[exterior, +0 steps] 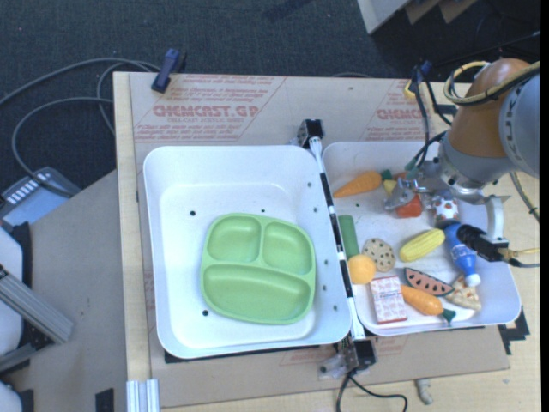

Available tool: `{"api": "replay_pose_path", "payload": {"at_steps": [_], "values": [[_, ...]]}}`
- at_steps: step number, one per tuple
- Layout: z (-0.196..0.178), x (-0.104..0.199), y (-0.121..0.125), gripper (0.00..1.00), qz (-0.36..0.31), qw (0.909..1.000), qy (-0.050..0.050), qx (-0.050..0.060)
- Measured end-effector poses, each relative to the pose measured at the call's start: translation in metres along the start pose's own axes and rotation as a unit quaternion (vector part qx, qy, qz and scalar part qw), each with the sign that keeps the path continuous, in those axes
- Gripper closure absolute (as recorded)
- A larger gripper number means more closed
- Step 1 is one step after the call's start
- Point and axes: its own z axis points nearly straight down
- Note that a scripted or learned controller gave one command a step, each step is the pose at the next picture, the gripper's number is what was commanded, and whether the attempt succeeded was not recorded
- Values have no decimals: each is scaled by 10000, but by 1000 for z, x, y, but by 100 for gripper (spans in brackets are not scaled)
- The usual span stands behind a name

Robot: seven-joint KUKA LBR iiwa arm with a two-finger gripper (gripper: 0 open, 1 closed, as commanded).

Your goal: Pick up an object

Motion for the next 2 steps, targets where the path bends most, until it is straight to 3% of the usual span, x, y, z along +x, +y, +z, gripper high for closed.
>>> {"api": "replay_pose_path", "payload": {"at_steps": [1,2], "values": [[-20,66,30,100,-12,10000,2,-11],[-90,120,-22,100,-10,10000,3,8]]}}
